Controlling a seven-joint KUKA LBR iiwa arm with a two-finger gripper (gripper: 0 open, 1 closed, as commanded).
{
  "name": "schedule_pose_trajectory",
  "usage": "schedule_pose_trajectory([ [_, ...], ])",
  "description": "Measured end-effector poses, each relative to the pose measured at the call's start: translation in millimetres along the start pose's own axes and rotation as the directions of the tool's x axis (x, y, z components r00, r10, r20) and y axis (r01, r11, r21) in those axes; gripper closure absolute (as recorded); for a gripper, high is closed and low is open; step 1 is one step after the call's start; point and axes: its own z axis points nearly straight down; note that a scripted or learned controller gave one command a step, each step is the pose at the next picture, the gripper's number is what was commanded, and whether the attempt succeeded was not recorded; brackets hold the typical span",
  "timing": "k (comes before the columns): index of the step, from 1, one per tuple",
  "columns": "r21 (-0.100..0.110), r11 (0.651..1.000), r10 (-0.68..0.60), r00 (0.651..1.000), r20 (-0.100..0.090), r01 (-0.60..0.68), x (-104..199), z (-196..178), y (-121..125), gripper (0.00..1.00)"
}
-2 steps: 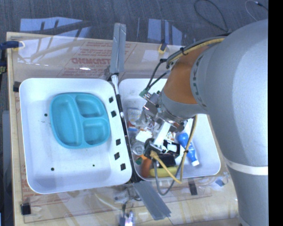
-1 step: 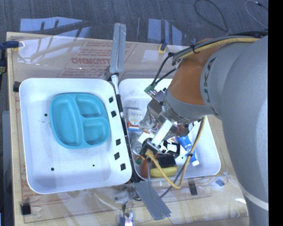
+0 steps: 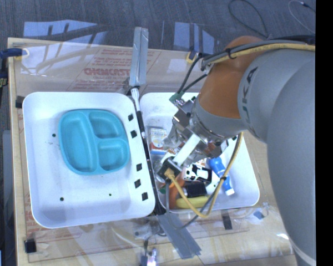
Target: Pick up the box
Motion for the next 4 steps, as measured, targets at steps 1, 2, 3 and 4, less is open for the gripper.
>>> schedule_pose_trajectory([
  [1,0.005,1.000,-0.010,1.000,0.005,0.010,0.9,-8.5,-1.0,1.00],
  [2,0.001,0.992,0.129,0.992,0.003,-0.129,17.6,28.2,-22.9,1.00],
  [3,0.000,0.894,0.448,0.894,0.000,-0.448,8.1,23.1,-10.4,1.00],
  [4,0.004,0.898,0.440,0.898,0.006,-0.440,9.3,14.5,-11.9,1.00],
])
